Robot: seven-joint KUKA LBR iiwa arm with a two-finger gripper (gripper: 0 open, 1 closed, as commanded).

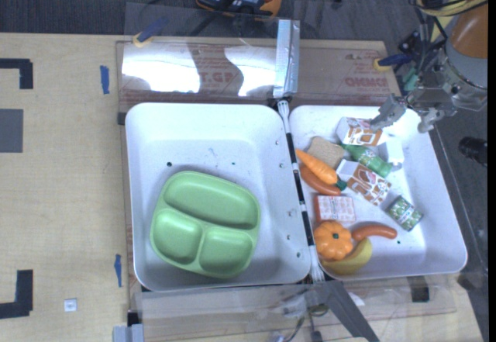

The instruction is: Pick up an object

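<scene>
Over the right white bin (446, 201), I see my gripper (407, 109) hanging at the far corner, its fingers spread, pinching nothing. Toy food sits below it: a long orange carrot (318, 168), a small orange pumpkin (335, 240). A green divided tray (204, 222) fills the left white bin (147, 139).

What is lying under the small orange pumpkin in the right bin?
The pumpkin rests on a yellow banana, with a red sausage touching beside it. The banana's left part is covered.
</scene>
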